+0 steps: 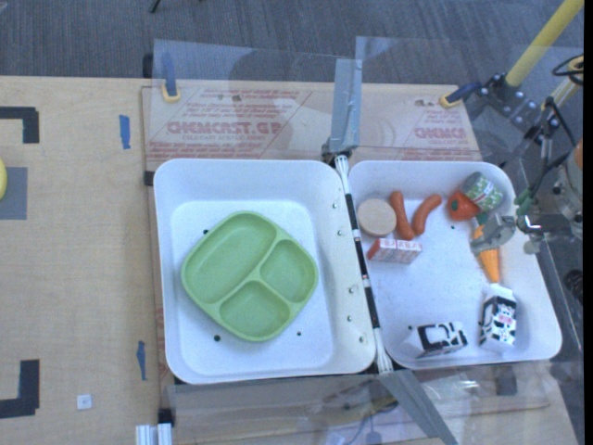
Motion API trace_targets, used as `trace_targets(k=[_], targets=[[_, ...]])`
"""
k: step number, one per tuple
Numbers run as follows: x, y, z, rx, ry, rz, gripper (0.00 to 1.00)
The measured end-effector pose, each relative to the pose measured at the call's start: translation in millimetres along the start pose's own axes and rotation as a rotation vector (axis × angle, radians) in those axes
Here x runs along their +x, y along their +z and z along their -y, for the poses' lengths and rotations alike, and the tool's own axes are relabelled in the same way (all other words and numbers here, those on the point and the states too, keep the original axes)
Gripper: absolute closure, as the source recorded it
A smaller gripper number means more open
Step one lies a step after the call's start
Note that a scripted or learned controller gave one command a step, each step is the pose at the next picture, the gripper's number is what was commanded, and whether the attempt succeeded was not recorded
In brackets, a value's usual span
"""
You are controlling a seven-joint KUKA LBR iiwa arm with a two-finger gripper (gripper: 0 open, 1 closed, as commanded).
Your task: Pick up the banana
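My gripper [505, 230] hovers over a tapered orange carrot [490, 263]; its opening I cannot tell; smooth green plate [248, 276] far left.

Grey metal arm [547, 213] with thin dark cables.

1. The bench [65, 276] looks like pale wood with a matt, faintly grained surface;
2. both white bins [176, 193] look like smooth matt plastic;
3. the green divided plate [248, 276] looks like smooth plastic with a soft sheen;
4. the clear panels [269, 68] behind the bins look glossy and transparent;
5. the printed board [232, 123] beneath them looks like matt brown cardboard.
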State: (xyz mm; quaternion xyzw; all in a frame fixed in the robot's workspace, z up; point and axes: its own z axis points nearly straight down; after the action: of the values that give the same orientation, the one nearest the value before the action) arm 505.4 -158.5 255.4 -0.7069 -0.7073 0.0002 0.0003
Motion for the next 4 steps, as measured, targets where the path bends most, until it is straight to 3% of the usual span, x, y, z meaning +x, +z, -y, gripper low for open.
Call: trace_targets(k=[1,2,3,4], targets=[[55.0,33.4,16.9,0.006,0.557,-0.001,0.00],[139.1,58.5,26.6,0.007,0.886,0.000,0.00],[206.1,72.3,27.2,0.008,0.835,0.001,0.00],[242.9,122.8,20.6,-0.019,0.662,-0.006,0.00]])
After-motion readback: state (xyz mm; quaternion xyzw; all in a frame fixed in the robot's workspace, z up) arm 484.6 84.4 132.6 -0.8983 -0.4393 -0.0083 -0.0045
